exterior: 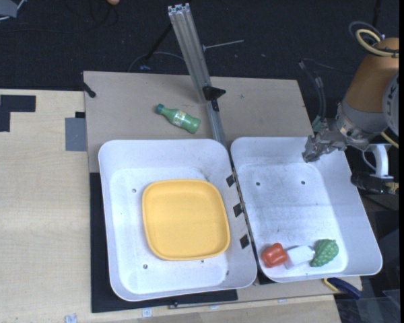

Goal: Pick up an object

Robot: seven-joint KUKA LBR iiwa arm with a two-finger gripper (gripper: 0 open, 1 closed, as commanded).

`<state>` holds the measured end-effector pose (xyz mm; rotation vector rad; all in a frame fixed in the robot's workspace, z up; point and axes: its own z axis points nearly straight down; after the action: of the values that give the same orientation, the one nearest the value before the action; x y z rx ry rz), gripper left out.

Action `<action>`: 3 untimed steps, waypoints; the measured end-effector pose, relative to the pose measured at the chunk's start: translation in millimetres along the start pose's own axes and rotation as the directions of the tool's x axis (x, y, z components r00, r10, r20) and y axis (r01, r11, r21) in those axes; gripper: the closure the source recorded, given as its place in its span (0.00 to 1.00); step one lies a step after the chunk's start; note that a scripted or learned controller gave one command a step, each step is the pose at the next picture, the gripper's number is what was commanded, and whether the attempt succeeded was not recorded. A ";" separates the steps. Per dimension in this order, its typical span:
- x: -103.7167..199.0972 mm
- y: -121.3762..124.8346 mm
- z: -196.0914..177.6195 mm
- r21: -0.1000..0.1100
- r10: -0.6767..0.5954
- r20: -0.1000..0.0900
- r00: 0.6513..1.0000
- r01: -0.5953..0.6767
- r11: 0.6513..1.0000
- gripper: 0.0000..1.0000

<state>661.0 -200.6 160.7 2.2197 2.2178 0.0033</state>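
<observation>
Nearest the camera, in the right bin and well below the pincer: a red pepper, a small white block touching it, and a green bunch of grapes just beside the block, all three lying along the bin's near wall. Left bin, far to the pincer's left: one yellow square plate, lying flat. Pincer at the right bin's far rim, whether parted or closed I cannot tell, nothing seen in it; a green bottle lies on its side on the tabletop, left of the pincer and beyond the bins.
</observation>
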 end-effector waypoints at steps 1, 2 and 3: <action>-7.6 1.5 -58.8 0.000 -0.002 0.000 1.000 0.002 1.000 1.00; -7.4 1.1 -121.8 -0.001 0.000 0.000 1.000 0.000 1.000 1.00; 40.0 1.1 -105.7 0.005 -0.003 -0.002 1.000 0.003 1.000 1.00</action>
<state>661.7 -160.5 266.4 2.2197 2.2248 0.0001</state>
